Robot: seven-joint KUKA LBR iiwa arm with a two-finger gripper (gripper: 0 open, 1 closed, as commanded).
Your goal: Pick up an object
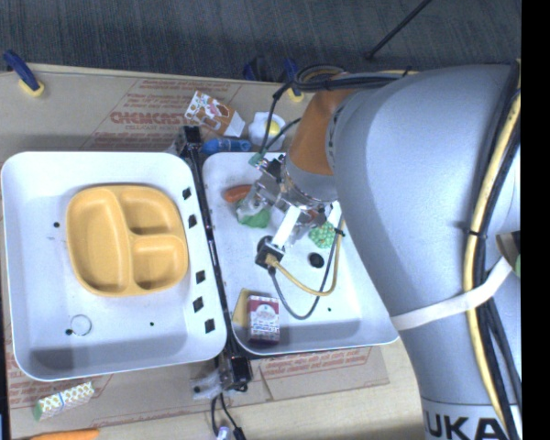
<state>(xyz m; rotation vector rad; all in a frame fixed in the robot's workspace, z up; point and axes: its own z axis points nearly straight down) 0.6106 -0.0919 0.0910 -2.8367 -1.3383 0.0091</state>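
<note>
Cardboard-topped bench [147, 108], two white bins. Right bin [348, 324]: red box [264, 317] at near edge, orange item [237, 192], green item [253, 214] under gripper [277, 216]. Yellow tray [126, 238] in left bin [27, 246].

even overhead light, bright white bins [37, 246], soft shadows, dim upper floor, slightly soft focus

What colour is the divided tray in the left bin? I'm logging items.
Yellow-orange; the divided tray shows plainly in the camera view.
</note>
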